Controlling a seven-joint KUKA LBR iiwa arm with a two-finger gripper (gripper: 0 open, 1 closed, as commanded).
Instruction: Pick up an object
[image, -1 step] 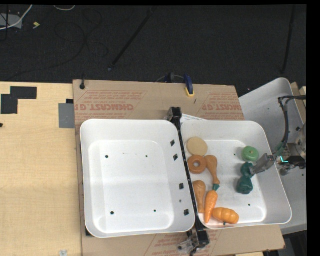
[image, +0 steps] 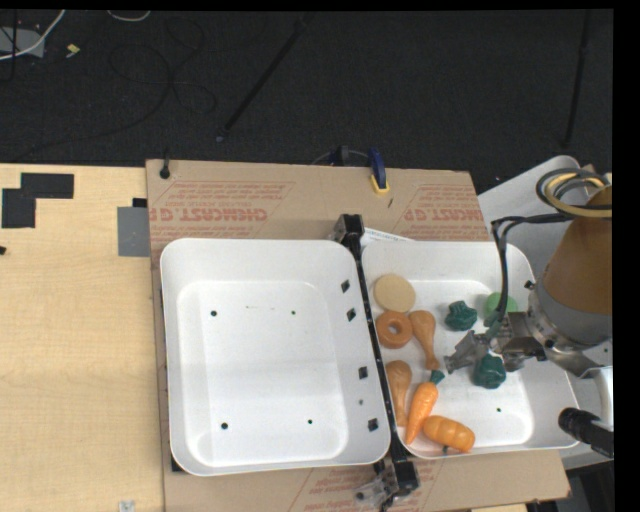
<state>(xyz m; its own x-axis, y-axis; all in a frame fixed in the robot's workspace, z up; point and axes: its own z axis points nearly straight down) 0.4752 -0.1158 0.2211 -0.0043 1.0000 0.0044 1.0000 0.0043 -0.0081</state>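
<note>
Brown cardboard bench is bearing 2 white bins; gripper is hanging in right bin betw. green toys, claw state unclear.

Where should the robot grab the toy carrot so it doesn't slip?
Probably around the middle of the carrot, coming straight down from above. It lies flat and tilted in the right bin, green top up near the hand, tip pointing down-left. Its long sides are the narrow way across, so the fingers should close across those. Neighbours crowd both sides, so space is tight.
</note>
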